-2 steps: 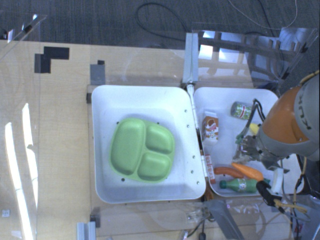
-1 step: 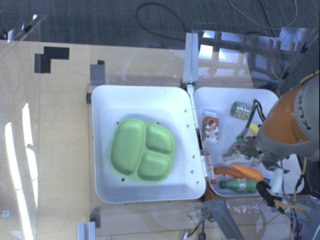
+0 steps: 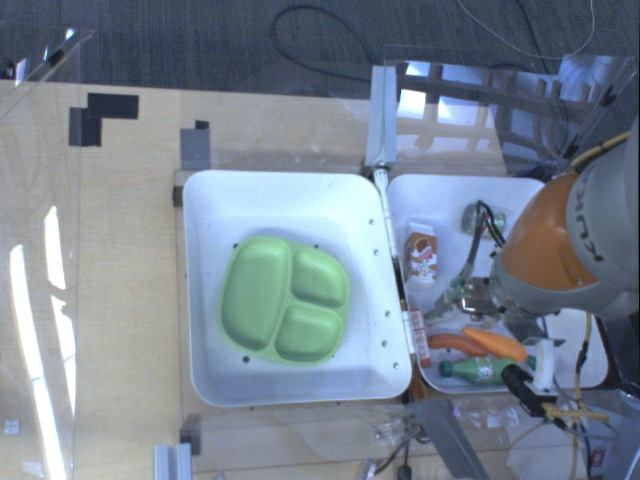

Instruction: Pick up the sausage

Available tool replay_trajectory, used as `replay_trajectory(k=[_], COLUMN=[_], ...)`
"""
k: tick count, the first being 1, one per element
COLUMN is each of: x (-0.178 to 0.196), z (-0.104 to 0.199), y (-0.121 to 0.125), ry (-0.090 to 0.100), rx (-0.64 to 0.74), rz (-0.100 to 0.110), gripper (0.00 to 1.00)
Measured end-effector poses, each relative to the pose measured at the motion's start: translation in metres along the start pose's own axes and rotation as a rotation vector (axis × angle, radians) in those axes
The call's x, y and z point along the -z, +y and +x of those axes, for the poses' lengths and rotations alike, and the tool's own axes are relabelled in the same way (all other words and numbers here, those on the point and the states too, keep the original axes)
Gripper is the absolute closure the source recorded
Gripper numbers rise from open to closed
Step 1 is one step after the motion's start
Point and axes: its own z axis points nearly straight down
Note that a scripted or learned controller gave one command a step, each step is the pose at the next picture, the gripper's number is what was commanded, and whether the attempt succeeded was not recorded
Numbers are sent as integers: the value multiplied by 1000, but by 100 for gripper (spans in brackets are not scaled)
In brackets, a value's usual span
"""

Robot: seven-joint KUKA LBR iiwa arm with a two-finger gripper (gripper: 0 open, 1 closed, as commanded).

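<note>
The surface [image 3: 120, 268] is pale wood-grain laminate carrying two shallow white bins with rounded corners, set side by side and touching along a metal strip. The left bin [image 3: 290, 203] holds a light green plastic plate [image 3: 285, 298], smooth and matte, moulded into three rounded compartments. The right bin [image 3: 445, 193] holds several items crowded toward its near edge: a small white and red-brown carton [image 3: 422, 255] lying flat beside the dividing wall; the sausage [image 3: 448, 343], a slim reddish cylinder lying along the lower part of the bin; an orange carrot [image 3: 495, 344], tapered, just beside the sausage and partly overlapping it; and a glossy green bottle [image 3: 478, 370] on its side just below both. The grey arm with its orange band [image 3: 545, 238] covers the bin's right half. The pincer [image 3: 470, 303] sits low above the sausage and carrot; its setting cannot be judged here.
</note>
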Motion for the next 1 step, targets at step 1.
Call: replay_trajectory(k=[1], x=[0], z=[0], y=[0], ry=[4], rx=[-107], rz=[2], gripper=[0])
